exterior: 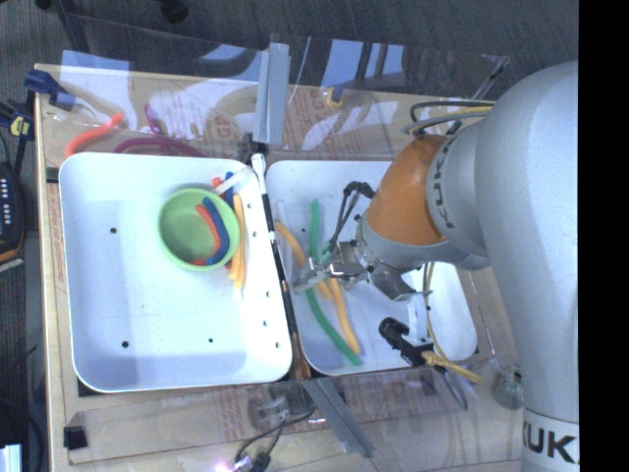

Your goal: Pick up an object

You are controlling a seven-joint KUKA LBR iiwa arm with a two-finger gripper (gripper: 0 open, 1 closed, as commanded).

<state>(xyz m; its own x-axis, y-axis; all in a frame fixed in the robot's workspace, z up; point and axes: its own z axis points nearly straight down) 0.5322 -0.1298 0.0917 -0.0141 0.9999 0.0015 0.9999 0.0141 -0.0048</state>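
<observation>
Down in the right bin (462, 337), hand (324, 271) among thin, perhaps rubbery green and orange strips (334, 324), grip unclear.

Bench (147, 106) bears two white bins (147, 352) (side by side, touching).

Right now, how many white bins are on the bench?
2. The left bin holds a green bowl; the right bin sits beside it, under the gripper, partly covered by the arm.
</observation>
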